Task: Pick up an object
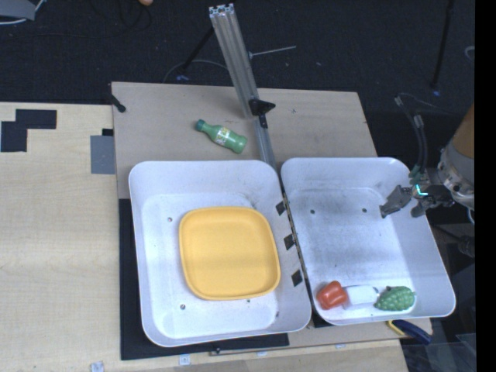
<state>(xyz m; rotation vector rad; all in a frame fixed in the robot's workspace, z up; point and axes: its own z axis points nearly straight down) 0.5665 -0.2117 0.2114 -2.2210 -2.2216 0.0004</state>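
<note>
The dark two-finger gripper [397, 201] is seen at the right edge of the right white bin [364, 169], fingers apart, nothing held. A red plastic pepper [332, 294] and green plastic grapes [394, 298] are placed along that bin's near edge.

Probably a robotics lab, aluminium camera mast [239, 56], floor cables [116, 10], white bins [151, 208]

Even overhead light, bright glare on white bins [159, 200], dim soft-focus surroundings.
</note>
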